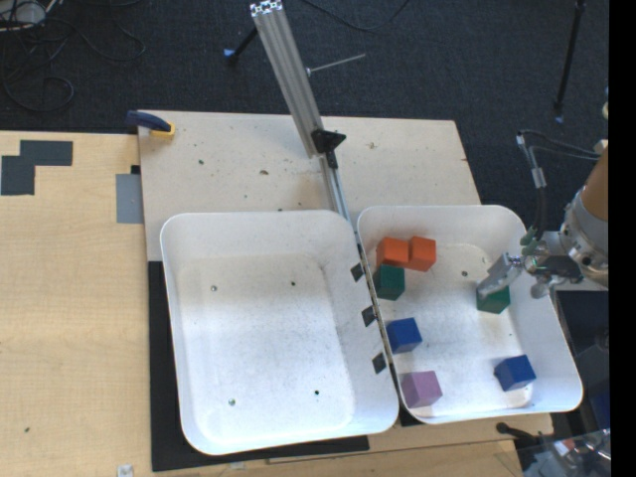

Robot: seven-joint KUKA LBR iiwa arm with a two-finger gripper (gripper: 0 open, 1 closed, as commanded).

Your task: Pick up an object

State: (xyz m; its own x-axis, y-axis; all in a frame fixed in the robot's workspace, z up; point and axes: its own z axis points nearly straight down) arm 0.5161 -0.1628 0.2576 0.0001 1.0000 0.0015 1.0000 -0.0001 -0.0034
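My gripper (pixel 494 286) reaches in from the right over the right side of the right bin (pixel 467 229). A small green block (pixel 494 304) sits directly under its tip, touching or nearly touching it; whether the block is gripped is unclear. Elsewhere in this bin lie two orange blocks (pixel 396 251) (pixel 423 253) side by side at the upper left. A dark green block (pixel 390 283) is just below them. A blue block (pixel 403 334) and a purple block (pixel 421 388) lie near the left wall. Another blue block (pixel 515 372) rests at the lower right.
The left bin (pixel 189 266) stands beside the right one, with black clips (pixel 368 316) along the shared wall. A slanted metal bar (pixel 293 73) rises behind the bins. A blue and yellow clamp (pixel 149 122) lies at the bench's far left corner.
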